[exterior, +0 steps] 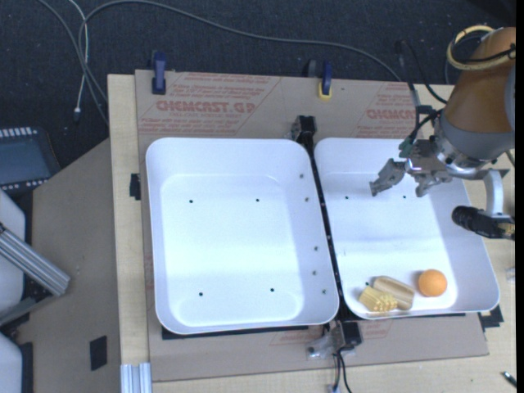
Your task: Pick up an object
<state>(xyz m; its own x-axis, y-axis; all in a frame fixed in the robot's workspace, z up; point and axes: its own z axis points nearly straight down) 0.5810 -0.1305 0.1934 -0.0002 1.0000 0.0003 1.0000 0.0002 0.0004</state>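
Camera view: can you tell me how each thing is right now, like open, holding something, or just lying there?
Gripper: open, holding nothing, above the right bin.
Orange ball: lying in the right bin, near its front edge.
Corn cob: lying flat, touching the bread roll.
Bread roll: lying flat beside the ball.

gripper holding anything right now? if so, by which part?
Nothing held. The gripper is open above the right bin; the orange ball and corn cob lie at its near edge.
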